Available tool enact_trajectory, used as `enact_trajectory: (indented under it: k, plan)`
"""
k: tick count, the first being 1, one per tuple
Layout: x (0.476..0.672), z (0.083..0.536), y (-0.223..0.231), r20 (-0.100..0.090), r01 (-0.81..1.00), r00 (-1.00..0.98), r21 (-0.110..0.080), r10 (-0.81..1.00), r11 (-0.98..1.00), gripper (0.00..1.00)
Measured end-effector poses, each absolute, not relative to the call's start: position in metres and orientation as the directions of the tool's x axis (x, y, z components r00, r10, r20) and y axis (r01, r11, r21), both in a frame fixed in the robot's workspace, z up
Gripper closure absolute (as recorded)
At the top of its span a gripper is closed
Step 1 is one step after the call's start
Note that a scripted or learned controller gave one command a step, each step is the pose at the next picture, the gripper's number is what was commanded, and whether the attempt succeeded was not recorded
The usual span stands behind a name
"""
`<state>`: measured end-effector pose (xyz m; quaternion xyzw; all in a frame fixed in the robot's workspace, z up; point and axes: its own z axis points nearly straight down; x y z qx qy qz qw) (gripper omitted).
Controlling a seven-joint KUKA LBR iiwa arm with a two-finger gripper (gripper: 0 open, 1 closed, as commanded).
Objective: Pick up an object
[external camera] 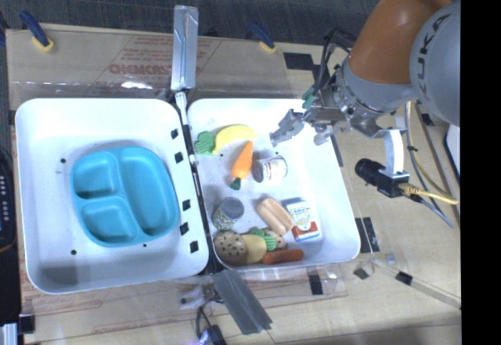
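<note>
My gripper (304,131) hangs over the upper right part of the right bin (338,187), open, with nothing between its fingers. Just below and left of it stands a small can (270,170) beside an orange carrot (243,162). A yellow banana (233,134) and a green piece (205,142) lie at the bin's upper left. Lower down are a grey tin (228,212), a bread roll (274,216), a small carton (301,220), a cookie (228,246), a pale pear-like piece (254,247) and a red sausage (282,256).
The left bin (39,124) holds a blue sectioned plate (125,195). A metal strip (185,46) stands at the wall between the bins. Bare floor shows in the right bin's right side, under the gripper.
</note>
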<state>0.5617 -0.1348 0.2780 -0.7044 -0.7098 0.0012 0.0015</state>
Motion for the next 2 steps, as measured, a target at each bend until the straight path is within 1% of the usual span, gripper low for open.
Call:
enact_trajectory:
  k: [1, 2]
  plan:
    - [0.5951, 0.1107, -0.1276, -0.001, 0.995, 0.096, 0.010, 0.995, -0.096, 0.00]
    - [0.5920, 0.1153, -0.1273, 0.000, 0.996, 0.094, -0.002, 0.996, -0.094, 1.00]
